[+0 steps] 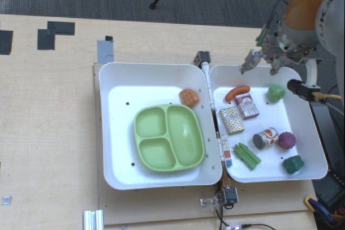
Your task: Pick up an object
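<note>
Green block [293, 164] hugs right bin's [318, 153] front rim; gripper [262, 63], spread wide, hovers over far rim.

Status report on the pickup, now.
Pincer open, above right bin's far rim, holding nothing. Hot dog nearest below it. Nothing blocking.

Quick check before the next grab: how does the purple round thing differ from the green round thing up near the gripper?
The purple ball is dark purple; the green ball is light green. The purple ball sits lower in the right bin, against the small can; the green ball lies apart near the bin's upper edge, closer to the gripper. Both are small and roundish.
</note>
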Motion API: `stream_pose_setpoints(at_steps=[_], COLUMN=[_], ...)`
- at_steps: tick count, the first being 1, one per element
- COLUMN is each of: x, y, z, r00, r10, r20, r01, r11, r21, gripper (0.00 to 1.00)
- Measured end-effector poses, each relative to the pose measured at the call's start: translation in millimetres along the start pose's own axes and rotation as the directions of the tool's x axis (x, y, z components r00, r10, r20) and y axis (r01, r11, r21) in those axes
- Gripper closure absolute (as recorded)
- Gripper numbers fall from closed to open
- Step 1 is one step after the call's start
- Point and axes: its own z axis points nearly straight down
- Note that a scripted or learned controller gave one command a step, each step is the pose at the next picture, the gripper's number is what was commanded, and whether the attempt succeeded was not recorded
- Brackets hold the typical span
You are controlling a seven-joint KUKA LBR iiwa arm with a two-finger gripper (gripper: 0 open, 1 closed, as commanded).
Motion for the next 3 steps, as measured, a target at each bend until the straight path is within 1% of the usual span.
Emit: stream_pose_setpoints(at_steps=[1,2,3], x=[-4.8,-3.9,43.2], y=[-39.1,-37.5,-85.1], z=[118.1,106.7,17.7], r00=[1.000,1.000,1.000], r10=[0.002,0.001,-0.001], r20=[0.001,0.001,-0.001], r01=[-0.002,-0.001,0.001], r11=[1.000,1.000,1.000], r21=[-0.002,-0.007,-0.002], gripper=[0.00,1.00,1.00])
